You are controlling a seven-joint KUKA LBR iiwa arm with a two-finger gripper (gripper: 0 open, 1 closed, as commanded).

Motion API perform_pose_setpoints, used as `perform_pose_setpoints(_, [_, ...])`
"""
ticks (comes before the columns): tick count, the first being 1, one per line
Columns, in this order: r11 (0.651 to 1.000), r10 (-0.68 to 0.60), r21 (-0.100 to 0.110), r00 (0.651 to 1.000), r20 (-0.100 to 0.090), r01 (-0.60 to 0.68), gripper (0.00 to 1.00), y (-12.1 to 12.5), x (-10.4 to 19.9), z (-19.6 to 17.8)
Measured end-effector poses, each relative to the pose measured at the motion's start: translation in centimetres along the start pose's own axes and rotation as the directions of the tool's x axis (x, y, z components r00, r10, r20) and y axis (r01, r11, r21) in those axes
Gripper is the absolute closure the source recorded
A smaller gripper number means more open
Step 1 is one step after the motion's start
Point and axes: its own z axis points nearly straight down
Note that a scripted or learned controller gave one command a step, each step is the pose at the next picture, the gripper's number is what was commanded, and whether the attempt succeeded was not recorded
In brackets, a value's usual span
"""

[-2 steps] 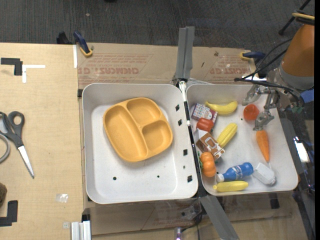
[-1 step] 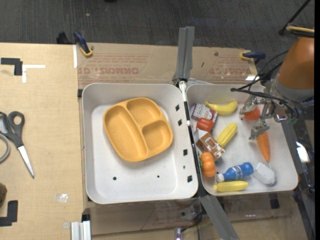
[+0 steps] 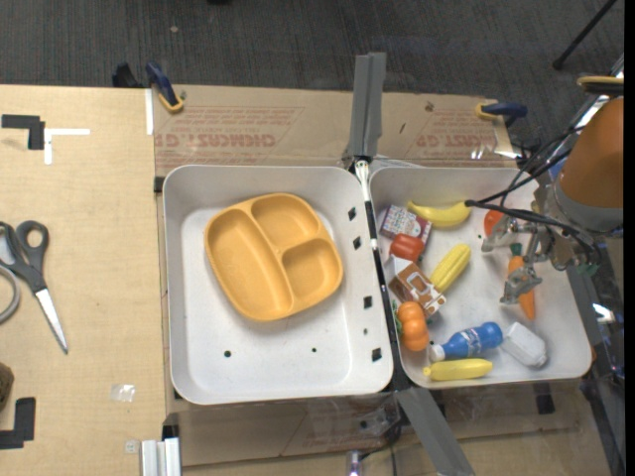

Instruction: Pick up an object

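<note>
End effector (image 3: 518,266) hangs low over right bin (image 3: 571,365), apparently at an orange carrot (image 3: 526,300); grip state can't be told, view too cluttered. Best approach: descend straight, close w/ carrot centred. Same bin holds banana (image 3: 442,212), corn (image 3: 448,266), bottle (image 3: 471,341); left bin (image 3: 179,296) carries divided yellow plate (image 3: 274,256).

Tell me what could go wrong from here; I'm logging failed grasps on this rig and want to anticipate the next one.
The gripper hangs at the right bin's far side by an orange carrot close to the wall, so the fingers may strike the wall. The toys are crowded: the blue bottle touches a yellow piece, so a grasp there might nudge its neighbour.
</note>
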Motion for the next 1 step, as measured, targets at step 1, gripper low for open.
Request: perform_pose_setpoints(1, [1.0,-0.004,0.003,1.0,0.005,0.004,1.0,0.12,-0.24,-1.05])
